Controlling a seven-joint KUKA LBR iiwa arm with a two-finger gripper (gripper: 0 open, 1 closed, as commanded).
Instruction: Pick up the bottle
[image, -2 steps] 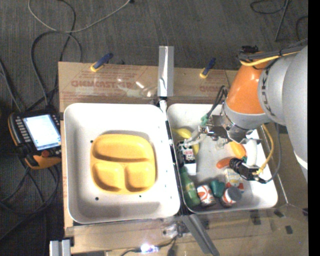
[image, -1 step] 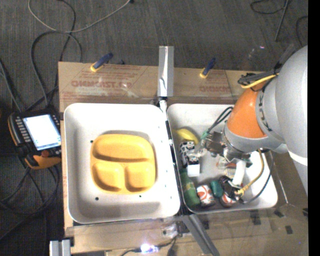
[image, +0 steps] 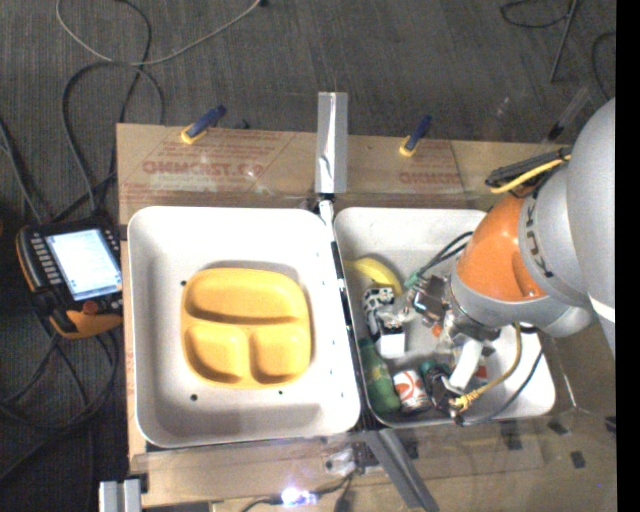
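The pincer (image: 400, 322) is lowered into the crowded right bin (image: 440, 222), beside the green bottle (image: 377, 377); its state cannot be told.

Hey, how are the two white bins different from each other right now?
The left shallow white bin holds a single thing, a yellow compartment tray lying flat in its middle; the right shallow white bin holds a clutter of small items, among them a yellow banana-like piece. The grey-and-orange arm reaches over the right bin, not the left. Both are white, shallow, and sit side by side.
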